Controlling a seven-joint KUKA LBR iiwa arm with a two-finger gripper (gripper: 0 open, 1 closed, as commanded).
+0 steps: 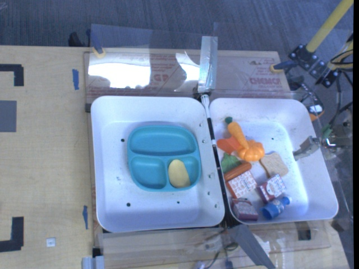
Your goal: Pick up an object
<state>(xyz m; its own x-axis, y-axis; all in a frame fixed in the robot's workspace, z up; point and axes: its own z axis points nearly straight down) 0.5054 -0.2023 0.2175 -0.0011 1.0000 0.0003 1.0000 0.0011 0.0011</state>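
The toys to choose from are lying heaped in the left half of the right bin (291,114), right of the frame's centre: a carrot (236,133) pointing toward the upper left, an orange fruit (252,151) touching its lower end, a slice of bread (274,164) just beside that, two small red-and-white cartons (242,183) (271,187) below, and a blue bottle (276,207) near the bin's lower edge. The carrot's long axis is running from upper left to lower right, along the divider side of the bin.

The claw (305,146) is hanging at the bin's right rim, in the right-middle of the frame, a thin grey shape slanting down to the left. I cannot tell how its tips are set; nothing is showing between them. The heap is lying to its left and slightly below, with bare white floor between, and the bread is looking like the nearest piece, so the coming reach would be going leftward and down.

Further out, the left bin (106,150) is holding a teal divided tray (162,144) with a yellow lemon-like piece (179,172) sitting in its lower right compartment, well apart from the claw. Both bins are resting on the pale wooden counter (45,150).
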